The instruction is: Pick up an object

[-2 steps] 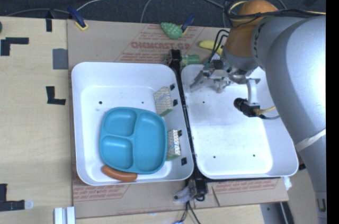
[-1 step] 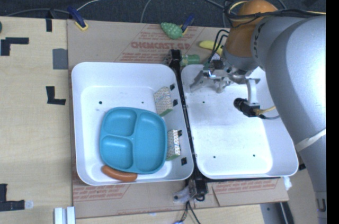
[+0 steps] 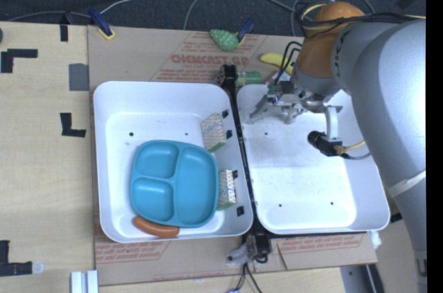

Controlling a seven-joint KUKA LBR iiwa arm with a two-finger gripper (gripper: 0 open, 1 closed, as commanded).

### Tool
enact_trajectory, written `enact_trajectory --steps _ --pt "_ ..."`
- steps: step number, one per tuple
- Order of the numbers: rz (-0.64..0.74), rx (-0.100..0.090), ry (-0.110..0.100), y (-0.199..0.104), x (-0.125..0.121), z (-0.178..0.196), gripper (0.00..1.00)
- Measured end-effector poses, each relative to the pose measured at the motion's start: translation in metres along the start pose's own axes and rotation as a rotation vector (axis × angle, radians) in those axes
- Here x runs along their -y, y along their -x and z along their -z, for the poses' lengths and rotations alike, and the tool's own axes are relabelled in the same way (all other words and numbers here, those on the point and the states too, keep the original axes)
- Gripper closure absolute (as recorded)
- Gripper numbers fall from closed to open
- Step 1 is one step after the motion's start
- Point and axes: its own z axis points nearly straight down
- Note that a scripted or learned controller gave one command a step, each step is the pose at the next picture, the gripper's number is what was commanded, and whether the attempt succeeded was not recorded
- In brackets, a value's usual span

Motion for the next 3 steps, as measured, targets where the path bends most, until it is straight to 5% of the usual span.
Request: enact_trajectory --steps 3 --pt "0.0 -0.001 -0.001 -0.0013 -0.007 -0.0002 0.0"
